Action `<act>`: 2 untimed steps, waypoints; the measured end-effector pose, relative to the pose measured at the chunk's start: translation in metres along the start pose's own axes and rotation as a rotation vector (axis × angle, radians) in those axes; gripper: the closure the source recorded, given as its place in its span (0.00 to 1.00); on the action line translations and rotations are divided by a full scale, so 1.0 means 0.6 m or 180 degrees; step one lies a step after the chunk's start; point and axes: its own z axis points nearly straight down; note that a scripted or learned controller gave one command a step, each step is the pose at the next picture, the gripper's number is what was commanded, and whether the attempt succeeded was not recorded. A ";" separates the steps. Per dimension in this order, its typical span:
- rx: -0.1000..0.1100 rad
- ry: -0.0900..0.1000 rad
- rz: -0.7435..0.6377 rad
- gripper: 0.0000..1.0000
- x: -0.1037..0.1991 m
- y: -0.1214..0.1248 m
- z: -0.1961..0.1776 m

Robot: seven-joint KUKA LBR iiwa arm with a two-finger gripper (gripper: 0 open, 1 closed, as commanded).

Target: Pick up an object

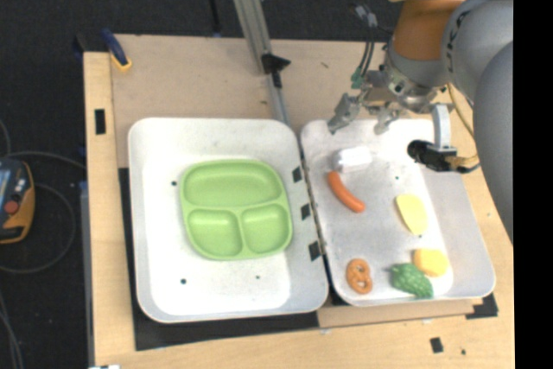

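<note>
Jaws look spread, 2 grey fingers splayed apart with nothing between them, hanging over the far edge of the right bin, just behind a small white block.

Near to far in that bin: a green broccoli-looking piece sits at the near edge, touching a yellow chunk just behind it. A pretzel lies to their left, apart from both. Further back there's a pale yellow slice and an orange carrot lying at a slant, well apart from each other. The white block is just behind the carrot's far end. Some black part off the arm hangs over the bin's far right side.

Left bin holds a green tray with 3 compartments, roughly centred. Both bins sit side by side on the counter, and a metal post rises behind them.
</note>
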 end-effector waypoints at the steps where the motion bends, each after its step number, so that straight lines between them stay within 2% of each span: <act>1: 0.0002 -0.0002 0.0014 0.00 -0.017 -0.003 0.078; 2: -0.0062 -0.0012 0.0009 0.00 -0.028 0.006 0.129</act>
